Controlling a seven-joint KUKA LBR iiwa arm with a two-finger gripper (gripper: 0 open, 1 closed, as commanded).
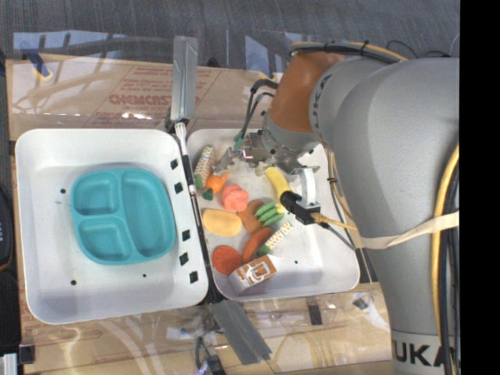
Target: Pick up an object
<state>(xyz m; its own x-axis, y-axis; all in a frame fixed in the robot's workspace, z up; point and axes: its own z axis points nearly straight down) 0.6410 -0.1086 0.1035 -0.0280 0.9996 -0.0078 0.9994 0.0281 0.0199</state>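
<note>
The right bin (332,268) holds several toy foods. Among them are a small carrot (215,183), a pink piece (234,197), a yellow banana-like piece (276,181), a yellow lump (223,223), green beans (269,212), a long orange piece (256,243), a red round piece (226,258) and a brown-and-white packet (256,271). My gripper (237,153) hangs low over the bin's far end, just above and right of the small carrot, close to the pink piece. Nothing is seen held in it.
The left bin (47,287) carries a teal divided plate (123,214). A striped packet (204,162) leans at the right bin's far left wall. The grey arm (391,147) covers the right bin's right side. Cardboard lies behind both bins.
</note>
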